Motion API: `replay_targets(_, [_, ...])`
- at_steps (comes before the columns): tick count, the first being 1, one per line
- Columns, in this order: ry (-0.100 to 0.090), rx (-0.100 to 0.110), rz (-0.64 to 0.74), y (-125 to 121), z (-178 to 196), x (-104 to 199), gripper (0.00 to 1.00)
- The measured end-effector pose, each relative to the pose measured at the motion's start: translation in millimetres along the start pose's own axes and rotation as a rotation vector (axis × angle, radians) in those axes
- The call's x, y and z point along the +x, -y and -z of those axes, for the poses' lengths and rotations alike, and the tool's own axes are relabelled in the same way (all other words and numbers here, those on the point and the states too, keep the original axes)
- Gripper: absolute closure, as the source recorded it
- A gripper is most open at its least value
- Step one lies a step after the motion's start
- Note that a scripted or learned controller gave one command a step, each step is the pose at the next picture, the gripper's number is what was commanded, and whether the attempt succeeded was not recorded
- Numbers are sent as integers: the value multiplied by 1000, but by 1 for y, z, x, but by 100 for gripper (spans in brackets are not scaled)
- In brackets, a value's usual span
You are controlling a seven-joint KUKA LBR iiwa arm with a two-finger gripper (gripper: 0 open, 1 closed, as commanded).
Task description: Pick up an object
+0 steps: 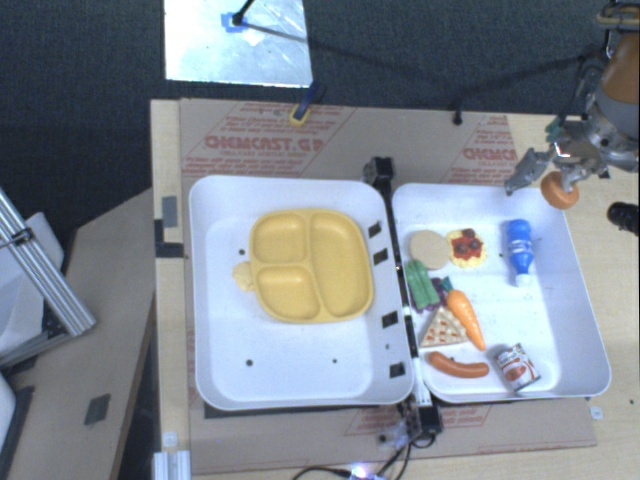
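Note:
My gripper (552, 176) hangs over the far right corner of the right bin (570, 298). A small orange ball (560, 192) sits right under it at the bin's rim; I cannot tell whether it is held. Lower in that bin lie a blue bottle (518, 248), a beige round piece (430, 248), a red and yellow piece (466, 247), a green piece (420, 286), a carrot (463, 313), a sandwich wedge (440, 330), a sausage (460, 366) and a small can (516, 365).
The left bin (215, 358) holds a yellow divided plate (305, 265) with a small yellow piece (242, 273) at its left side. A black divider with clips (398, 278) runs between the bins. The right bin's items crowd its left half.

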State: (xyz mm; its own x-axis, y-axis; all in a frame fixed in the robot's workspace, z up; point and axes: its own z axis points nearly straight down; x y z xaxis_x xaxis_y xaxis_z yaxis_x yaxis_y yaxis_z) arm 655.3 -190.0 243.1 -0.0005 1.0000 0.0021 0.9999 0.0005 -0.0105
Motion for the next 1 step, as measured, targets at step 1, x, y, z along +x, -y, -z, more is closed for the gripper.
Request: replay_targets(1, [3,-13,3,-2,9,1,0])
